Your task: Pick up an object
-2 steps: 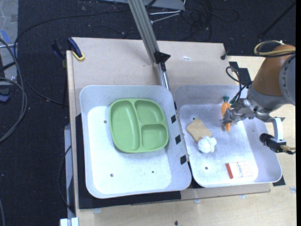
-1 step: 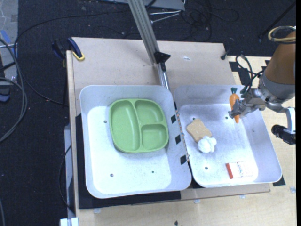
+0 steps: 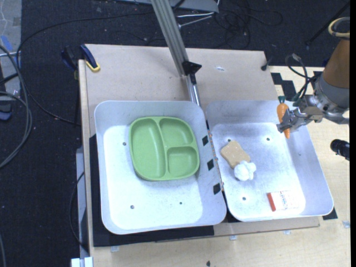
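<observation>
My gripper (image 3: 289, 120) hangs over the far right part of the right bin (image 3: 309, 166), reaching in from the right. A small orange object (image 3: 283, 112), long and carrot-like, sits between its fingers and stands roughly upright, with its lower end showing just below them. In the middle of the right bin lie a tan bread-like piece (image 3: 234, 153) and a white fluffy lump (image 3: 245, 171), touching each other. Near that bin's front edge rests a red and white packet (image 3: 280, 200).
The left bin (image 3: 114, 204) holds a green divided plate (image 3: 164, 148). A slanted metal pole (image 3: 172, 32) runs from the top of the view down to the gap between the bins. Cables lie on the dark floor around the bench.
</observation>
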### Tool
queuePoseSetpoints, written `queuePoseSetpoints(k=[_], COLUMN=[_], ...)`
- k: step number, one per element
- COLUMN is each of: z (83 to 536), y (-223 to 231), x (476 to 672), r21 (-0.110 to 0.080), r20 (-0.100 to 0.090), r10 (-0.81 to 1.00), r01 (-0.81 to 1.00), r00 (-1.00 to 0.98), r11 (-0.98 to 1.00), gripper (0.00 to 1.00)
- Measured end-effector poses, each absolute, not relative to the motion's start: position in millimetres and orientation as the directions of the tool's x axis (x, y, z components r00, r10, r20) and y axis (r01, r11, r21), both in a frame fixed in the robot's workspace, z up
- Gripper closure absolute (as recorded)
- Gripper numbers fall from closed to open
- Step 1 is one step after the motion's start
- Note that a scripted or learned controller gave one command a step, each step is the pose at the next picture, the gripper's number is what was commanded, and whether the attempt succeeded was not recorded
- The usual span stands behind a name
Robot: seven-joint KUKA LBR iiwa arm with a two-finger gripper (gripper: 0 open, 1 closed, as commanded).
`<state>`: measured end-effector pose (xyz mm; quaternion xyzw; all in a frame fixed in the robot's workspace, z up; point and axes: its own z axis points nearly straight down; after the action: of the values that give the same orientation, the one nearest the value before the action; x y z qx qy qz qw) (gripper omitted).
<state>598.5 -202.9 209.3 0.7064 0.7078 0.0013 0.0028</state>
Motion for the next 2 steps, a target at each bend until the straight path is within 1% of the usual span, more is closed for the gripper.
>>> queuePoseSetpoints(k=[1,2], z=[228.3,237.2], y=[-203.0,-148.1], x=[599.5,589.9], r21=[0.004,0.000], r20=[-0.002,0.002], r10=[1.000,1.000], r01=[1.000,1.000], r00=[-0.002,-0.007], r11=[0.002,0.007], gripper=[1.00,1.00])
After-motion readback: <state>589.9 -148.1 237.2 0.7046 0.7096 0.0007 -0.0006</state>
